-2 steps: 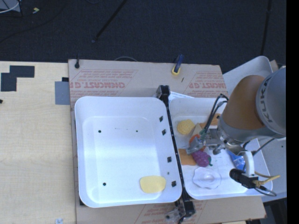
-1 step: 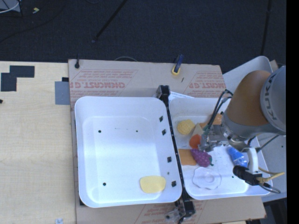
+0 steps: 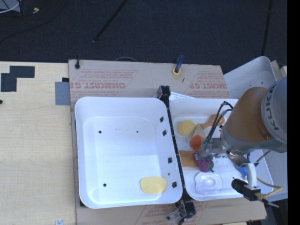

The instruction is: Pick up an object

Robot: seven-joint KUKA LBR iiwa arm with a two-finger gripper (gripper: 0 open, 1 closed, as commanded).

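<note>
Dark floor behind, wood counter (image 3: 33, 139) w/ cardboard. Left bin (image 3: 84, 125): just yellow disc (image 3: 153, 185), front right. Right bin (image 3: 187, 108): yellow lump (image 3: 186, 127), orange bits, purple thing (image 3: 204, 163), clear cup (image 3: 208, 183). Tool (image 3: 209, 150) low over purple thing. Spread or pinched: can't tell. Step: going for grab. Next: pinch, lift straight up.

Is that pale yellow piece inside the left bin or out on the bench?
Inside. The pale yellow piece lies flat on the floor of the left bin, near its front right corner, with white rim all around it.
</note>
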